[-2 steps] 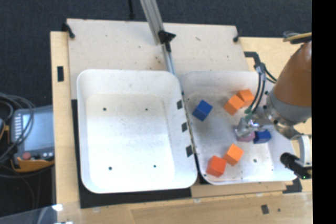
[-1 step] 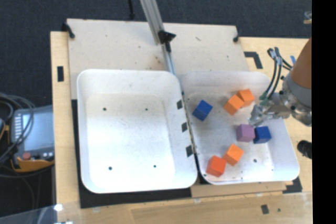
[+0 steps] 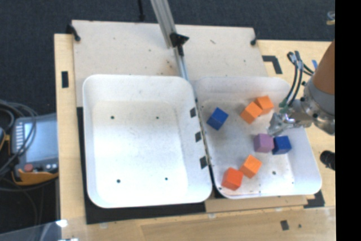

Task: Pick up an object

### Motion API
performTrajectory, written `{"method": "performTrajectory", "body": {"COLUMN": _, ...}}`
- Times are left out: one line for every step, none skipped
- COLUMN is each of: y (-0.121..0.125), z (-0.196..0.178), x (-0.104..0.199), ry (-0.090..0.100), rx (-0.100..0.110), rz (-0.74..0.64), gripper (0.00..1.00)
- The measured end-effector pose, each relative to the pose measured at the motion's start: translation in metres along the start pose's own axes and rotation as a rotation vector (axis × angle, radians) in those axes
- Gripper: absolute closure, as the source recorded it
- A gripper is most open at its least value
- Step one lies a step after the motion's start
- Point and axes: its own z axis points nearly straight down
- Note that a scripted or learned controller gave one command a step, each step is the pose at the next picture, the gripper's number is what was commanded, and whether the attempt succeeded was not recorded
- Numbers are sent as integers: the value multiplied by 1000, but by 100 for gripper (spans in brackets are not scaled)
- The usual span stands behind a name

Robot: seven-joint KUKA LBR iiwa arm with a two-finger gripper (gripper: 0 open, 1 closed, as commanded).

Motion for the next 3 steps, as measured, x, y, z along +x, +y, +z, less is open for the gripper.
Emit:
{"method": "performTrajectory", "body": {"y": 13, "z": 12, "x": 53, "ry": 2, "rx": 3, "rz": -1, "gripper": 100}}
{"method": "performTrajectory", "body": {"y": 22, "z": 2, "x": 107, "ry": 3, "rx": 0, "rz": -3, "gripper": 100}}
{"method": "performTrajectory", "body": {"y": 44, "z": -2, "x": 158, "ry": 3, "rx": 0, "rz": -2, "gripper": 100}}
